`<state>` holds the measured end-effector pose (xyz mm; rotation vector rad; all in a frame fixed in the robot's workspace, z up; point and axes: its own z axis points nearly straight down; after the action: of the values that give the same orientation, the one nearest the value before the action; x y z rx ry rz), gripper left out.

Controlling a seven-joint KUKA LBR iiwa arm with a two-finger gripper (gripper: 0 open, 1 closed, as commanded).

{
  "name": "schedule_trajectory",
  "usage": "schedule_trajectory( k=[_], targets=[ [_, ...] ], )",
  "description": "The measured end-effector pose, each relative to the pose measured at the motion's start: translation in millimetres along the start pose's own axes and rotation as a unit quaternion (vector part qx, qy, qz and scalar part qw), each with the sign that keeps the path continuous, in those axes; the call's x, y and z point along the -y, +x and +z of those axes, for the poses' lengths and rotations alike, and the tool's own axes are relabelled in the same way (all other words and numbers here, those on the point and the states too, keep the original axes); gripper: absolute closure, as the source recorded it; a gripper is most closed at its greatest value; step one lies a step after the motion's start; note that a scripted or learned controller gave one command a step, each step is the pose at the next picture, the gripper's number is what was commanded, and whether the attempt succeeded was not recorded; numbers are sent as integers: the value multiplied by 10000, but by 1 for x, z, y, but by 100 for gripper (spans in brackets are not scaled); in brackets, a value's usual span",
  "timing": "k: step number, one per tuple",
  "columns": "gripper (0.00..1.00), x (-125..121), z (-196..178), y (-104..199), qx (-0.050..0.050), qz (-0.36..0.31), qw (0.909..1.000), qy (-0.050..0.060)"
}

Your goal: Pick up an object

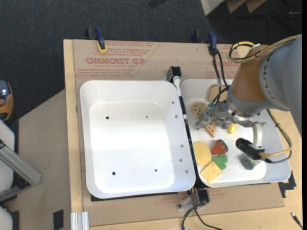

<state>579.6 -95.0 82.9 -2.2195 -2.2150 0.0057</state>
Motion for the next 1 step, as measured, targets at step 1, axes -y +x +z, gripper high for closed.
schedule_trajectory(
  k=[1],
  targets=[
    [100, -3, -12, 0, 11, -5, 10000, -37]
  ],
)
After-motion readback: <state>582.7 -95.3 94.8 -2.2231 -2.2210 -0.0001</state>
